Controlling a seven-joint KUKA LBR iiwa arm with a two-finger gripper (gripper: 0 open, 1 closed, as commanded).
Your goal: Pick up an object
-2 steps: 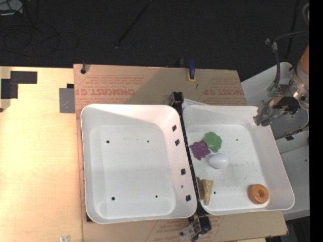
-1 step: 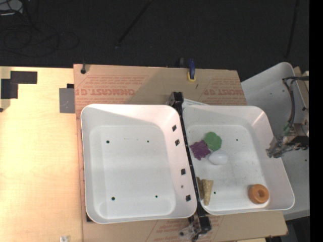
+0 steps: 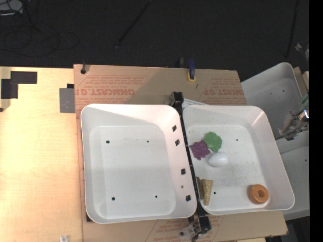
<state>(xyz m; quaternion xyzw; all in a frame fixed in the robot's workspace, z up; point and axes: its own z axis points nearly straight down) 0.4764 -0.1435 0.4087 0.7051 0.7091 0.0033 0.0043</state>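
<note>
Hard to tell the state of the gripper (image 3: 297,121), small and blurred just beyond the right bin's (image 3: 270,135) right rim, well apart from everything inside. Could easily nudge or pinch two things at once among the touching green lump (image 3: 213,140), purple lump (image 3: 200,149) and white egg (image 3: 218,160). Safer to go for the orange ring (image 3: 259,193) alone near the front corner; risks striking the wall beside the tan cone (image 3: 206,189).

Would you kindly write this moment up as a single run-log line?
right bin: green toy, purple toy, white egg, tan cone, orange ring | nothing lifted yet
</note>
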